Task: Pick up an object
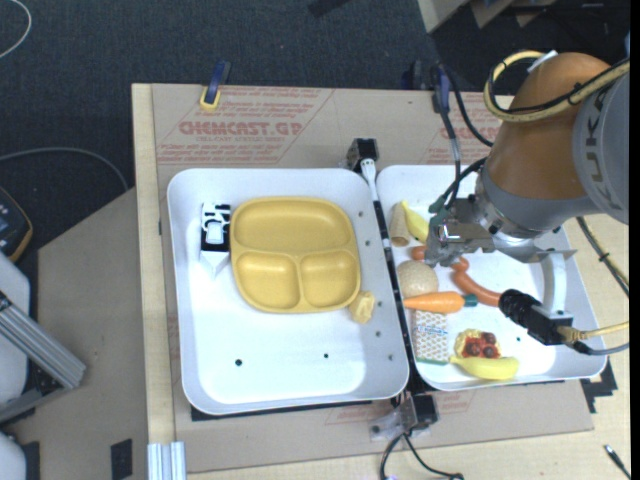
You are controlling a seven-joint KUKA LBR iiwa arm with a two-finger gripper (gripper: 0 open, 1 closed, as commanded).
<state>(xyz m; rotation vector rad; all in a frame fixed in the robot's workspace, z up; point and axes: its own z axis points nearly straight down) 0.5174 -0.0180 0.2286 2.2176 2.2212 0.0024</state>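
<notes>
The grey arm with the orange band (548, 118) reaches in from the right and hangs over the right shallow white bin (575, 366). The left shallow white bin (290, 368) holds a yellow plastic tray with three compartments (295, 252), a small black and white item (213, 228) touching its left edge, and a small pale yellow piece (362, 308) at its lower right corner. The two-finger gripper (444, 240) is low in the right bin, just beside a pale yellow banana-like toy (410, 220); how far it is spread I cannot tell. Below it lie an orange plastic carrot (434, 303), a red sausage-shaped toy (475, 286), a beige round toy (417, 276) and a yellow banana toy (488, 367).
</notes>
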